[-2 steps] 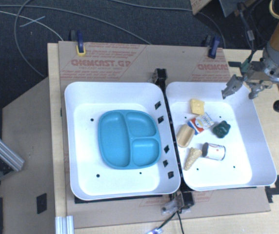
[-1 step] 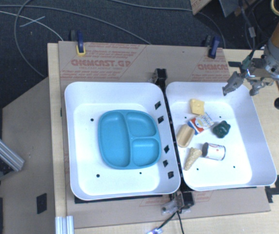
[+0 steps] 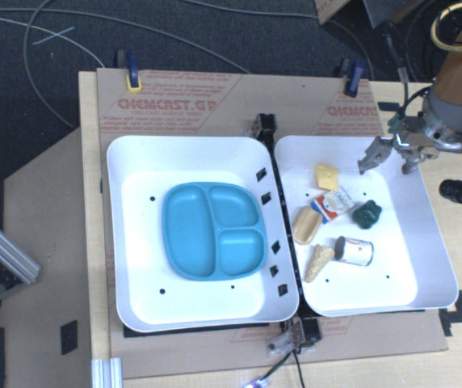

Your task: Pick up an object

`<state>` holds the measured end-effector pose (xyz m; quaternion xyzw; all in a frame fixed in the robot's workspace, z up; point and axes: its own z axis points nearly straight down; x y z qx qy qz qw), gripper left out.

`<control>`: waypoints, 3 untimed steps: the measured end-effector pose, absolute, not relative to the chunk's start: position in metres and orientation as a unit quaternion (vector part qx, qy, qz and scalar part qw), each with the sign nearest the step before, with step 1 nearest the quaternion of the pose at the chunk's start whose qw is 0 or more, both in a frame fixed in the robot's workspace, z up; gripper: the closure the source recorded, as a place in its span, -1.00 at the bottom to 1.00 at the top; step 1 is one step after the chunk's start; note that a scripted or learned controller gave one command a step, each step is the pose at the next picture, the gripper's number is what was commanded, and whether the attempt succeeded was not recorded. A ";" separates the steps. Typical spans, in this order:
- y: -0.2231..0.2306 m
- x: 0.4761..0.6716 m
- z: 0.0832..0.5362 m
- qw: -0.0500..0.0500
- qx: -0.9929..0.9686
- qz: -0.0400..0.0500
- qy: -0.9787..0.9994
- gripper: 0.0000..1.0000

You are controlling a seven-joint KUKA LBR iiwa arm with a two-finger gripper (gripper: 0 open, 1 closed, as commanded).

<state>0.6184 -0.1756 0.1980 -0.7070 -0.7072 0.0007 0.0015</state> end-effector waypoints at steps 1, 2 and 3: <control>-0.185 0.619 0.152 0.001 -0.707 0.000 -0.707 -1.00; -0.175 0.618 0.099 0.001 -0.707 0.001 -0.707 -1.00; -0.175 0.619 0.112 0.000 -0.707 -0.001 -0.707 1.00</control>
